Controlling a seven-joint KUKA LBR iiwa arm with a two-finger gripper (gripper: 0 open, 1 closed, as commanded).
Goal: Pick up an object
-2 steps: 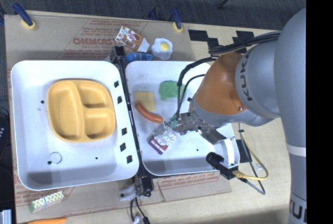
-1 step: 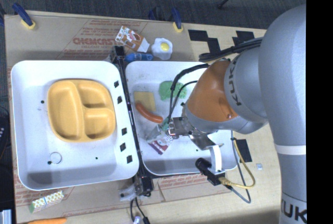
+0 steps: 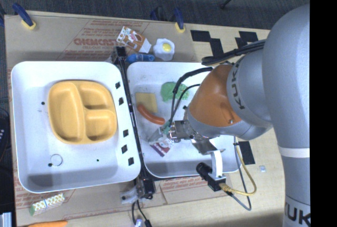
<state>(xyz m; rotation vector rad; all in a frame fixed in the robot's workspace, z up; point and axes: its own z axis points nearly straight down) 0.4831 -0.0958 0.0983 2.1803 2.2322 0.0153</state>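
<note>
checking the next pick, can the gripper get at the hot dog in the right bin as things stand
Probably yes. The hot dog lies bare on the right bin's floor, nothing on top of it. The gripper hangs just beside it, over a small wrapped packet. The yellow cheese slice sits close, so a grasp might nudge it.

Grey arm [image 3: 287, 89], orange band [image 3: 213, 99], black cables.

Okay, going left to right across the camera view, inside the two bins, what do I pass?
Yellow sectioned plastic tray in the left white bin → yellow cheese-like square slice and orange-red sausage-shaped toy in the right white bin → green leafy toy → grey arm's orange band.
</note>
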